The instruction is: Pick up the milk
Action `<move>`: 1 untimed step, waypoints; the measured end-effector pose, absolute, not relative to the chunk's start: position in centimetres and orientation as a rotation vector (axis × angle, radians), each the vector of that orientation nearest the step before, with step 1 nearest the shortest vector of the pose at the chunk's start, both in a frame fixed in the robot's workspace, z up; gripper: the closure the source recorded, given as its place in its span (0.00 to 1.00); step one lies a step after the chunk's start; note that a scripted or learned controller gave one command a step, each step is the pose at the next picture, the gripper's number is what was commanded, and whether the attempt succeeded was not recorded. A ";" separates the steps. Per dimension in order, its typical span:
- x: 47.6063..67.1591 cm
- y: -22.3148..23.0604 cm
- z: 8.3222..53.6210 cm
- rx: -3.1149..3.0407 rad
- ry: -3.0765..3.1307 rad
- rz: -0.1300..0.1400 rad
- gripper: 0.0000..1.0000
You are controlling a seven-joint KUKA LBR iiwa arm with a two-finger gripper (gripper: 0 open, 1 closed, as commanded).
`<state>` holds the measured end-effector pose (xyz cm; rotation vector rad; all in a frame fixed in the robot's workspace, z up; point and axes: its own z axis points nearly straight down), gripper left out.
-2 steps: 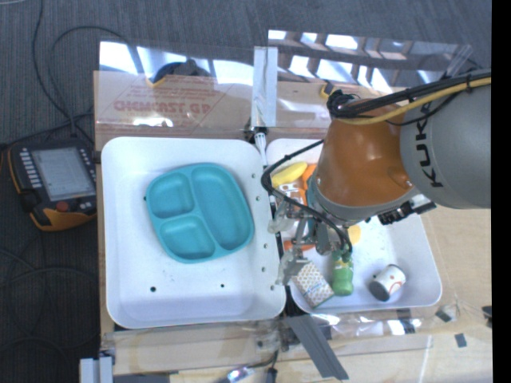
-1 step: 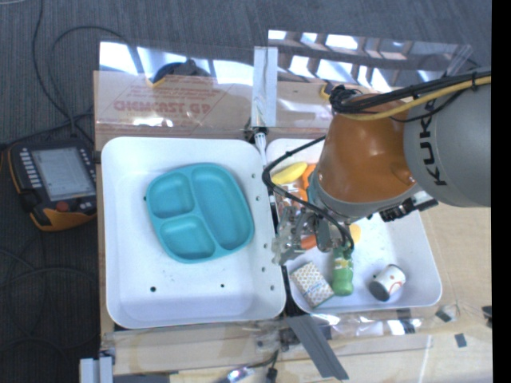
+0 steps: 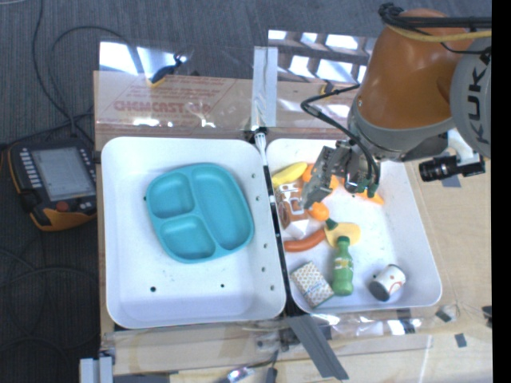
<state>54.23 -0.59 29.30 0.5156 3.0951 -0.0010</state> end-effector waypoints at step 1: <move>54.2 -0.6 29.3 0.516 3.095 -0.001 0.00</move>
